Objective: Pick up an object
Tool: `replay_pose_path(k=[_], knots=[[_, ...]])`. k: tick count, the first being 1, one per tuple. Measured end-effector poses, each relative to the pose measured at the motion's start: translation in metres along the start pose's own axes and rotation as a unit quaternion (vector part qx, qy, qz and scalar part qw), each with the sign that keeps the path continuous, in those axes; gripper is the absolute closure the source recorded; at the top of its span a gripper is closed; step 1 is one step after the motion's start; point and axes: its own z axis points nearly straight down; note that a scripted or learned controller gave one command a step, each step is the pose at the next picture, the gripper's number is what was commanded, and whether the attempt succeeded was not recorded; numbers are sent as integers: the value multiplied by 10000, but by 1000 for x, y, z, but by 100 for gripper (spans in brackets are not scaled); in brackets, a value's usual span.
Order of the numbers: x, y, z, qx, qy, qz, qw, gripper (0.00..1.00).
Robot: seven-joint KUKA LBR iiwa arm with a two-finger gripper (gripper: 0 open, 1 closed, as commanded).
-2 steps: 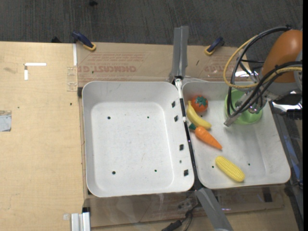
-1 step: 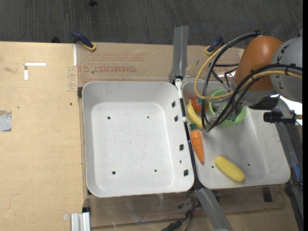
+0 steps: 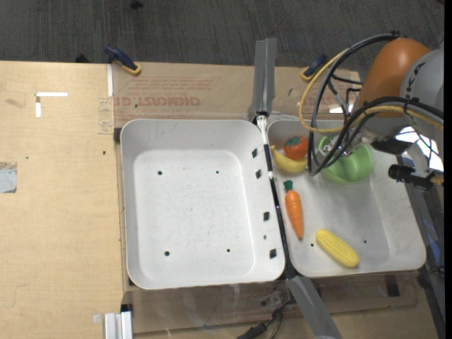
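All the toys sit in the right bin (image 3: 395, 249) — carrot (image 3: 294, 212), corn cob (image 3: 337, 248), tomato (image 3: 296, 147), banana (image 3: 286, 162), green pepper (image 3: 351, 162) — within the arm's (image 3: 395, 69) reach; cables hide its gripper, so I cannot tell its state.

dark carpet (image 3: 176, 13), wooden bench (image 3: 56, 203)

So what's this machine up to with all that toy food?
A grey robot arm reaches in from the right over the right-hand bin, meaning to pick something up. That bin holds a carrot, a corn cob, a banana, a tomato and a green piece. The arm hangs above the green piece; cables hide its jaws, so no grasp is visible.
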Motion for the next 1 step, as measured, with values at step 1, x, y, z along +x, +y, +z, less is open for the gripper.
replay_pose_path(k=[1], knots=[[81, -72, 0, 6, 16, 638, 9980, 0]])
